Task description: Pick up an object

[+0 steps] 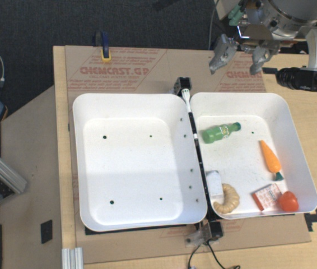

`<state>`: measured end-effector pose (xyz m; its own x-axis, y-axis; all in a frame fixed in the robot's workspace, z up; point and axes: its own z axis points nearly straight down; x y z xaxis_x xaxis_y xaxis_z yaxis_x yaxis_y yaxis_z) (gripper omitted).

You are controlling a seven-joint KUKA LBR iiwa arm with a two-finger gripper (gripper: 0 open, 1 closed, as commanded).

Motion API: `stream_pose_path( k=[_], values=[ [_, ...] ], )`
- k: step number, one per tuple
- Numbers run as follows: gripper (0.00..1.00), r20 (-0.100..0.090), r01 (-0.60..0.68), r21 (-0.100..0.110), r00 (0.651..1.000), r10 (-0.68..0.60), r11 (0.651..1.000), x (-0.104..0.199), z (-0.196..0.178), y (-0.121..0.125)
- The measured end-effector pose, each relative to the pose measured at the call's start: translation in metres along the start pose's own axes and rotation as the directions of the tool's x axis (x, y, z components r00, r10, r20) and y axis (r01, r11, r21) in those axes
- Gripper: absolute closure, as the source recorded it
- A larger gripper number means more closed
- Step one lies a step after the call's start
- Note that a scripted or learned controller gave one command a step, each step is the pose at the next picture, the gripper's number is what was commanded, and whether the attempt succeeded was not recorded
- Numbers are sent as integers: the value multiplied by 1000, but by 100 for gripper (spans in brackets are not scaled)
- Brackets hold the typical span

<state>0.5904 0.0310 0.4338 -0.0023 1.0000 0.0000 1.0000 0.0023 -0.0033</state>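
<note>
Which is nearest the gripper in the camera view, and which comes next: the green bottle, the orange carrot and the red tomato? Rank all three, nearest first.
Measured from the gripper, which hangs above the far edge of the right bin:
1. Green bottle, at the far left of the right bin.
2. Orange carrot, midway along its right side.
3. Red tomato, in its near right corner.

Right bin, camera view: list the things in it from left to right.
Green bottle → croissant → carrot → tomato. The white block beside the croissant and the red-and-white packet beside the tomato overlap their neighbours in this order, so I leave them out.
</note>
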Motion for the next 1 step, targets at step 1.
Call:
stream_pose_path(
  k=[1],
  values=[
    [0,-6,11,-17,1000,-11,1000,111,-109,-34]
  ],
)
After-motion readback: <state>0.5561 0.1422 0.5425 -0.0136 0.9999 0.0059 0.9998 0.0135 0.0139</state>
